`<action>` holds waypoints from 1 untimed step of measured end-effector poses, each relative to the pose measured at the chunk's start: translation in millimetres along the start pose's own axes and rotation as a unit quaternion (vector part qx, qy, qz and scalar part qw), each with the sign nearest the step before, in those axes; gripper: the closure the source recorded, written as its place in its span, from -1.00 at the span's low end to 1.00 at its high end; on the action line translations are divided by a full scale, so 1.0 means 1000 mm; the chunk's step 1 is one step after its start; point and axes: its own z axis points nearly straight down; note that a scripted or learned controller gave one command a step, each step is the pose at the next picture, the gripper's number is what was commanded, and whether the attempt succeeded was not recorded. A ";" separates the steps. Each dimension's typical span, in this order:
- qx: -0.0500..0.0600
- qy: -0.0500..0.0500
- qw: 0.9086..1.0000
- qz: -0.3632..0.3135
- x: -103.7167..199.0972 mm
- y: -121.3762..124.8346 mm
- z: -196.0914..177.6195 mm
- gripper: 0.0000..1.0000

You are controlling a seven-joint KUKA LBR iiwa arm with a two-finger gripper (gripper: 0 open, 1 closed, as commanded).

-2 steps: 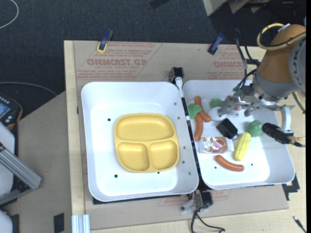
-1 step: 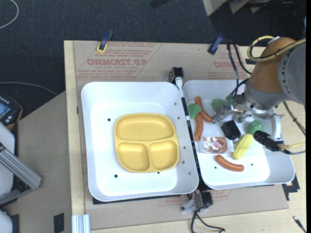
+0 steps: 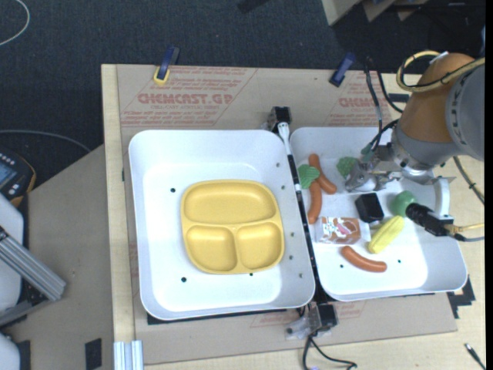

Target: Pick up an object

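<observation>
Plastic toy food lies scattered in the right-hand shallow white bin (image 3: 454, 272), and nothing there looks lifted yet, so the pick seems still ahead. Nearest the metal two-finger gripper (image 3: 368, 172) is a small green leafy piece (image 3: 347, 165) close beside it, the likeliest target as I judge it; whether the jaws are wide, narrow or closed on anything I cannot tell at this slant. Around it lie a thin orange carrot-like stick (image 3: 322, 173), a second green leafy piece (image 3: 308, 176), an orange sausage-shaped piece (image 3: 314, 202), a small black block (image 3: 369, 207), a yellow corn cob with a green end (image 3: 389, 230), a clear printed wrapper (image 3: 339, 229) and a red-orange hot dog (image 3: 363, 260). The left-hand white bin (image 3: 150, 206) holds a yellow three-compartment plastic tray (image 3: 231, 226).
</observation>
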 end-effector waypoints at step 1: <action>-0.004 -0.001 1.000 0.000 -0.004 -0.001 -0.064 1.00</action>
